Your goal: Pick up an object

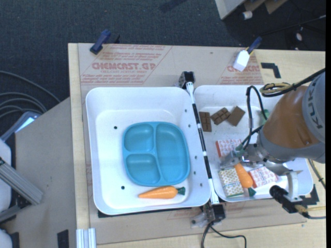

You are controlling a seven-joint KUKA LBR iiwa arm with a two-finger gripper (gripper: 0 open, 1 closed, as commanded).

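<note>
- The end effector [239,159] is seen low in the right bin [305,187], over a carrot [243,175]; its state cannot be told.
- A second carrot [161,192] lies below the blue tray [155,153].

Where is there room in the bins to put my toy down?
Bare floor lies in the left bin above the blue divided plate and along its left side. The near edge is taken by a toy carrot. The right bin is crowded with chocolate pieces, packets, another carrot and the arm.
</note>
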